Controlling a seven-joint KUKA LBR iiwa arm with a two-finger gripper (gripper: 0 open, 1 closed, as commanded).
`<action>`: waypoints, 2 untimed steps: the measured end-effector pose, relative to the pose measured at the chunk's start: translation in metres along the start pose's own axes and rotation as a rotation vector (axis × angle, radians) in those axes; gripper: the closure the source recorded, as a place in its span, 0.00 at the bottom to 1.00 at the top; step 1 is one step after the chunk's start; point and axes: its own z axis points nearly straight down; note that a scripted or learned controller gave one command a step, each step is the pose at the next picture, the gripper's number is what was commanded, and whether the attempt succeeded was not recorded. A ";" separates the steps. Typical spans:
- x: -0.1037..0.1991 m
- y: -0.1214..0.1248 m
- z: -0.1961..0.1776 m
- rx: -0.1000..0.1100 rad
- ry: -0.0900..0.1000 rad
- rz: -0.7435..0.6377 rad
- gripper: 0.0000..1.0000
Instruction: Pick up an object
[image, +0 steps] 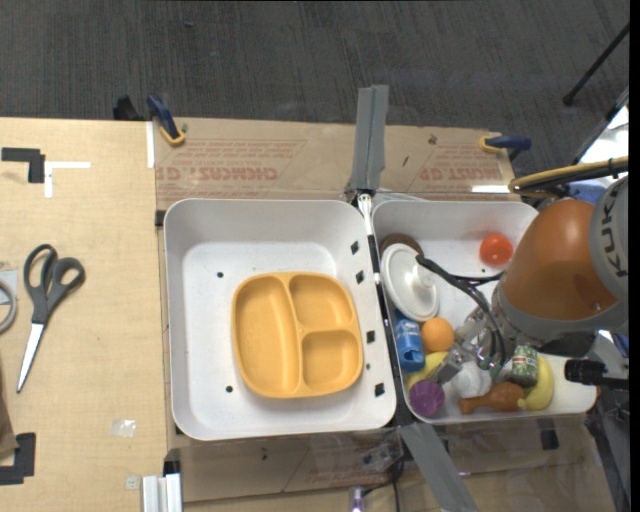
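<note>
Orange ball (437, 334) just left of the claw (466, 362), apart

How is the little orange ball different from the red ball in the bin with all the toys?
The orange ball sits in the crowded part of the right bin, touching the blue bottle and close to the pincer. The red ball lies apart, near the bin's far wall, with bare floor around it. The orange ball is paler, yellow-orange; the red ball is a deeper red-orange. Both are round, look about the same size, and lie in the same bin.
</note>
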 end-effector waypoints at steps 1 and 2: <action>0.000 0.010 0.000 0.003 0.000 0.056 0.00; -0.006 0.010 0.000 0.002 0.001 0.208 0.00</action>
